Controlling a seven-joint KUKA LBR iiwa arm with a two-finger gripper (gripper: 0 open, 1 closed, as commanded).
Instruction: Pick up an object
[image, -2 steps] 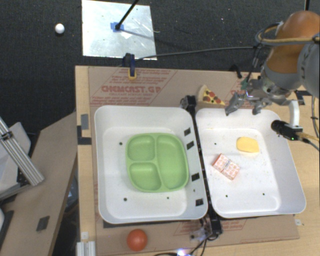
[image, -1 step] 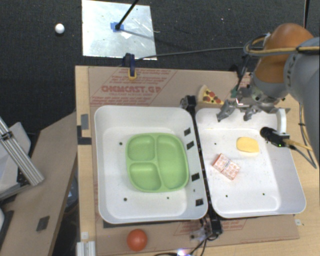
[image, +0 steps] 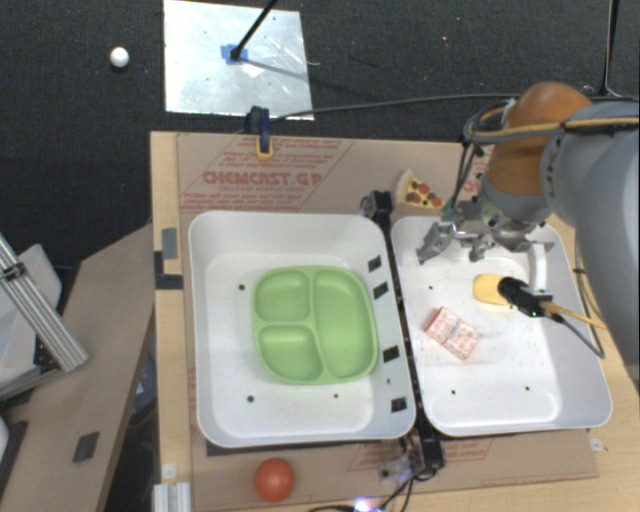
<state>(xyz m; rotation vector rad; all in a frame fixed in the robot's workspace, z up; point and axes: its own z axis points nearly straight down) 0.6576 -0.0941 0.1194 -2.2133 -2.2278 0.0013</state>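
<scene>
I see two white bins side by side from above. The left bin (image: 215, 400) holds a green divided plate (image: 313, 322). In the right bin (image: 560, 400) lie a yellow object (image: 487, 289) and, nearer the camera, a small pink-and-white packet (image: 452, 333). My arm reaches in from the right, its gripper (image: 462, 240) hovering over the bin's far end; I cannot tell how its jaws stand. The yellow object sits just beside the gripper, toward the camera and slightly right, its long axis running roughly left to right. I judge it the nearer target; the packet lies farther off, angled diagonally.
</scene>
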